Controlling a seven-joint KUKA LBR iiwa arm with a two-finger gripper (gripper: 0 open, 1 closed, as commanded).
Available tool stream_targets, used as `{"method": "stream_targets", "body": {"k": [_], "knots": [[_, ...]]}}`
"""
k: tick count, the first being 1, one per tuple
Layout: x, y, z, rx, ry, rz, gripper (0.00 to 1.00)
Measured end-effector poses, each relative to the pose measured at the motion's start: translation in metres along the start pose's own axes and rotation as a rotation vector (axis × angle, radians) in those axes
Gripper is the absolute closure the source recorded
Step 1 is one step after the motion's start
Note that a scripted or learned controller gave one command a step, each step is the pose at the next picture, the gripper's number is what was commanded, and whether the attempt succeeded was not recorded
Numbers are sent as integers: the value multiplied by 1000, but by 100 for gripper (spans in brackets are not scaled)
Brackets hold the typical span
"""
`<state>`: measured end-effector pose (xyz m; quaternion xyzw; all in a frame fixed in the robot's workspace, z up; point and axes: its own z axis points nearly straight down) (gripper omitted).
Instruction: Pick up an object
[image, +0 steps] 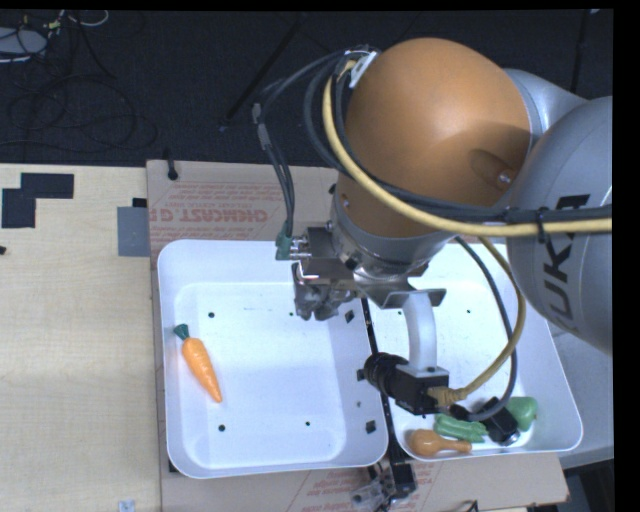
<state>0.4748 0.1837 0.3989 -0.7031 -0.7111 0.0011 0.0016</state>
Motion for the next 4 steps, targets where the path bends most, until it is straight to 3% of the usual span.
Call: {"method": "stream_targets", "body": {"k": [1,2,3,4], "knots": [[28,1,-110,-12,4,7,100],[18,32,-17,9,-7,13,100],[45,37,74,10,-6,9,100],[60,69,58,-3,-2,8,100]]}}
